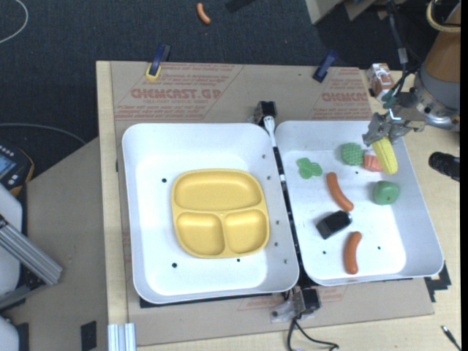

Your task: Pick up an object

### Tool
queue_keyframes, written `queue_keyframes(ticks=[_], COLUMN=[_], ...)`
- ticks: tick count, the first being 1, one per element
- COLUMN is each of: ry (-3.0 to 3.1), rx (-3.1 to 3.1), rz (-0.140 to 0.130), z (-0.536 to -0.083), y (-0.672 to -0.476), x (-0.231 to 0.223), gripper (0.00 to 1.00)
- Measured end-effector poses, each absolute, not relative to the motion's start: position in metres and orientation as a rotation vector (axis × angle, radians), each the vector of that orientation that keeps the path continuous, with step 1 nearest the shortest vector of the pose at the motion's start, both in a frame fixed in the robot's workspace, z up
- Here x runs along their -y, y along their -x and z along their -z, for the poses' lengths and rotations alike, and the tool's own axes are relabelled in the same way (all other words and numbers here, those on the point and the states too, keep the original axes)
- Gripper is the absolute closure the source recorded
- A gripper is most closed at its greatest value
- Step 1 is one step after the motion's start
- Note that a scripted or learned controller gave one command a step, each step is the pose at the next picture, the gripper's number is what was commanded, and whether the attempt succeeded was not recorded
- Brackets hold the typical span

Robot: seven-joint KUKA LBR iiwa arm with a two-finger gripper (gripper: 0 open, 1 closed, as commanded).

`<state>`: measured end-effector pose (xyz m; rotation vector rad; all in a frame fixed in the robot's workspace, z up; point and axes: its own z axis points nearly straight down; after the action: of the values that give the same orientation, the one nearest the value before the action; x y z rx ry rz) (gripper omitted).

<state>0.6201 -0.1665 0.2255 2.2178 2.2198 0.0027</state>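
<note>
I have the tool (382, 129) low over the far corner of the right white bin (417, 248), directly above the yellow toy corn cob (386, 156). From this slant I cannot tell whether it is released or clenched. The corn lies touching a pink block (372, 164) beside a green knobbly toy (352, 153), so crowding may spoil a grasp. The yellow compartment tray (219, 212) sits in the left bin (146, 196).

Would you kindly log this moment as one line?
pincer: over right bin, at corn cob | grasp: unconfirmed | yellow tray: left bin
</note>
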Motion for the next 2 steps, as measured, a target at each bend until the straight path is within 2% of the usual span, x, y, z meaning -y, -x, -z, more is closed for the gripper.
queue_keyframes(ticks=[2], ry=[-2.217], rx=[-2.231], rz=[-0.001], z=[-0.242], y=[-0.586], x=[0.056], gripper=[1.00])
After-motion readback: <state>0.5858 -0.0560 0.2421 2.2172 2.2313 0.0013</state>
